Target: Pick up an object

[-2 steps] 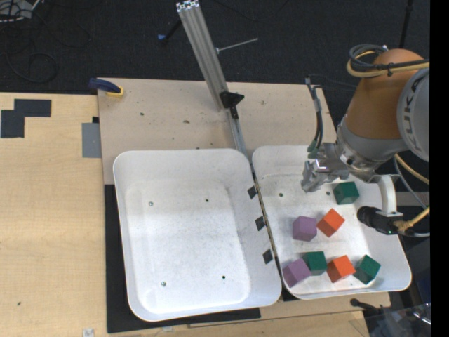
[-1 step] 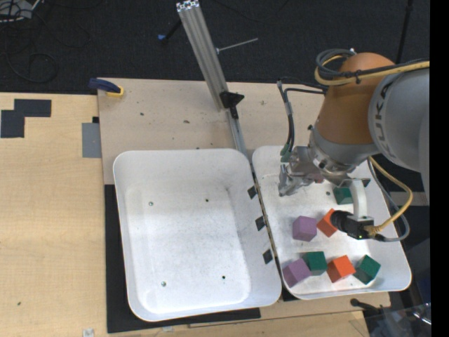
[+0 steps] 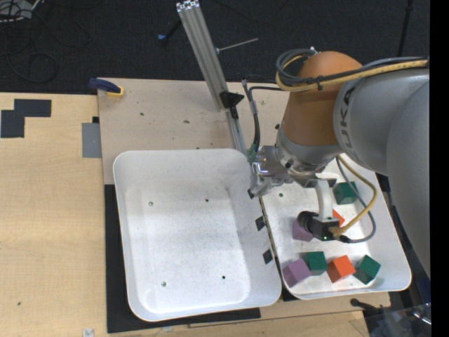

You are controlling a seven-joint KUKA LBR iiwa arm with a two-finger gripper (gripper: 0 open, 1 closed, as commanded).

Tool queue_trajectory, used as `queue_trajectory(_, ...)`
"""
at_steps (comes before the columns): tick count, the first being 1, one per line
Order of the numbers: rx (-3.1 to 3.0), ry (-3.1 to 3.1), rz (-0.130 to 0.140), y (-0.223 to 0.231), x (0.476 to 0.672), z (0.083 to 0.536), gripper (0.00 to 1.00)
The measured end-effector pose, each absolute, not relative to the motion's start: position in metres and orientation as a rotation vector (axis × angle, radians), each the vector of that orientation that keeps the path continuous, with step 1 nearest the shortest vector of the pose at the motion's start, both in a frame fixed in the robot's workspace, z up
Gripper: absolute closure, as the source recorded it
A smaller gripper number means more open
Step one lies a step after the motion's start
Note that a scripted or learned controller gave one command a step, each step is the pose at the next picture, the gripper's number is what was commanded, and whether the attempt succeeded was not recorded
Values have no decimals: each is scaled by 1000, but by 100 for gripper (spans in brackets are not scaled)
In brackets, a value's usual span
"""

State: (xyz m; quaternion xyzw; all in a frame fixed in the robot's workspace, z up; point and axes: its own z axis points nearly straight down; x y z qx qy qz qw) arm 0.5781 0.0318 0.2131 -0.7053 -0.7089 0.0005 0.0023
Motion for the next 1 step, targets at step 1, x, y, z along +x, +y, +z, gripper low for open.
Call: queue_trajectory(1,-2215,-2224,0,79,572,229,100)
